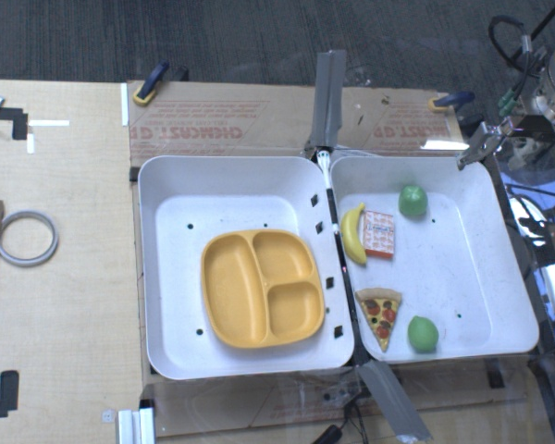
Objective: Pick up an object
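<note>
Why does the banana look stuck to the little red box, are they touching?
Touching. In the camera view the banana lies right against the red box, with no white bin floor between them.

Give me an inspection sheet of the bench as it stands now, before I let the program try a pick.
Surface: wooden bench bearing two white bins, left bin and right bin, touching along their inner walls.
Job's things: right bin holds a banana, a small red-and-white box beside it, a pizza slice, and two green round fruits, upper and lower, all lying apart from the arm.
Clutter: yellow divided plate in the left bin; tape roll on the bench.
Pincer: at the right bin's far right corner; state cannot be told.
Cables: dark loops at upper right.
Surroundings: dark floor; cardboard behind the bins.
</note>
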Controlling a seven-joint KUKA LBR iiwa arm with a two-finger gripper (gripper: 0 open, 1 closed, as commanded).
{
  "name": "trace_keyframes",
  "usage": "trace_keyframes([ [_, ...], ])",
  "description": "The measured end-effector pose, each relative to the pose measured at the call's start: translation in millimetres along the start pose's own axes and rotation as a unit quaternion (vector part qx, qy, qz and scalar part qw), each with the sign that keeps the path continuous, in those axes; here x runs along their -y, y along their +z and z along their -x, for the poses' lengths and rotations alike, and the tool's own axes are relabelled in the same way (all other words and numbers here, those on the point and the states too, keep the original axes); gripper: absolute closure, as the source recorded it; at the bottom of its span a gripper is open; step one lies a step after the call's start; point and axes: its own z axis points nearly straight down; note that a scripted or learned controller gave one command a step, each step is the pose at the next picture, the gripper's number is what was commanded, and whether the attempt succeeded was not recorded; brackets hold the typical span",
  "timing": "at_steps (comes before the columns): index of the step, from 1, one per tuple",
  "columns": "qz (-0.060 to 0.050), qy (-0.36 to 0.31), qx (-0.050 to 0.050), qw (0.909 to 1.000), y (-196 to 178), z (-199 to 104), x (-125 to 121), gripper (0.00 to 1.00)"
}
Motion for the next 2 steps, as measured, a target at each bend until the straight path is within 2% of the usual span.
trace_keyframes([
  [1,-0.001,0.024,0.000,0.9997,91.1,-14.8,55.8,0.00],
  [2,0.002,-0.029,0.001,0.9996,73.9,-4.0,14.7,0.00],
])
